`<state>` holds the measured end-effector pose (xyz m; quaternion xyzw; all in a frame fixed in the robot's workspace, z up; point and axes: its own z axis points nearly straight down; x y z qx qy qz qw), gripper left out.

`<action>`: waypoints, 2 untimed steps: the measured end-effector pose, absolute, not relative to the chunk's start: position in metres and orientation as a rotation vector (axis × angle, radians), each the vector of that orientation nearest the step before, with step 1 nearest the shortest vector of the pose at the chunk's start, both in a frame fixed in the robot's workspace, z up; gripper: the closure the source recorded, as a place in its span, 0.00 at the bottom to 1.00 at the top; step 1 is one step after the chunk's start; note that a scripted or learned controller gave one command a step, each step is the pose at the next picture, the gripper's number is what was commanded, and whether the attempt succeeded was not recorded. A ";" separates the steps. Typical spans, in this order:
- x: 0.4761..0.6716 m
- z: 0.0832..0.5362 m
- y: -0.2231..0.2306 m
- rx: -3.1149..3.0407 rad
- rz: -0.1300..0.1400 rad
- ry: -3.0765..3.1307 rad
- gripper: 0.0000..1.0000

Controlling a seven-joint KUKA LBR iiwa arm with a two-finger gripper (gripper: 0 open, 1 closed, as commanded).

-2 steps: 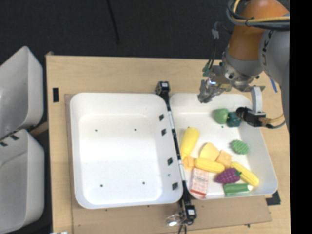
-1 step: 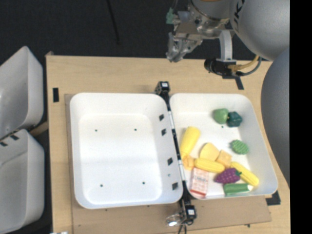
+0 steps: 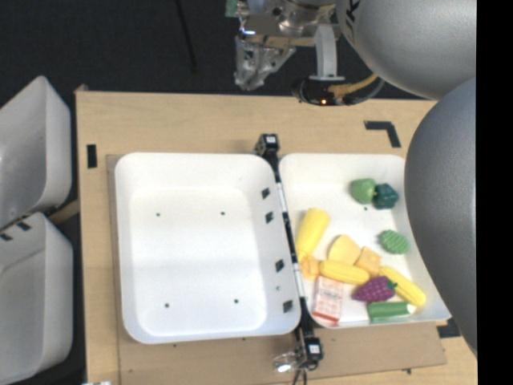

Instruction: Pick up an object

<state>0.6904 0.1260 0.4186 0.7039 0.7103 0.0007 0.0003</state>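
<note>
Nothing is seen to be lifted yet; the whole pick is judged to remain. The gripper (image 3: 255, 69) is held high beyond the bench's far edge, its state impossible to tell. The toy foods, among them a yellow corn (image 3: 312, 229), lie in the right bin (image 3: 321, 175).

The tan bench (image 3: 200, 119) bears 2 white bins (image 3: 192, 247) side by side.

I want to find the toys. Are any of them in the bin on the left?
No, the toys, like the purple grapes and the yellow corn, all lie in the right bin, not the left bin.
</note>
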 end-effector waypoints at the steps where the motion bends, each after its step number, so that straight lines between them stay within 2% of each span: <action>1: 0.672 0.317 0.160 2.222 -0.020 2.232 1.00; 2: 0.691 0.380 0.215 2.213 0.004 2.227 1.00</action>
